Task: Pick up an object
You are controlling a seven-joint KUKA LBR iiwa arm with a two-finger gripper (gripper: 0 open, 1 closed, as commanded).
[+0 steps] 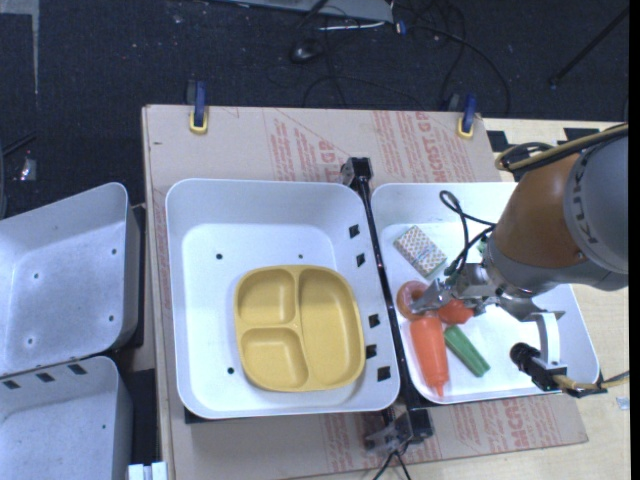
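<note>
Beneath pincer [437, 300]: red tomato [409, 295], carrot [431, 353] just below; pincer opening cannot be told.

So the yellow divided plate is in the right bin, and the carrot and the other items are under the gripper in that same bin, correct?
Not quite. The camera view shows the yellow divided plate in the left bin. The carrot and the other items do lie in the right bin, by the gripper.

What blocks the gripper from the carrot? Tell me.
Nothing visible. The gripper sits low in the right bin, right above the carrot's top end, with a tomato and a green piece close beside it.
</note>
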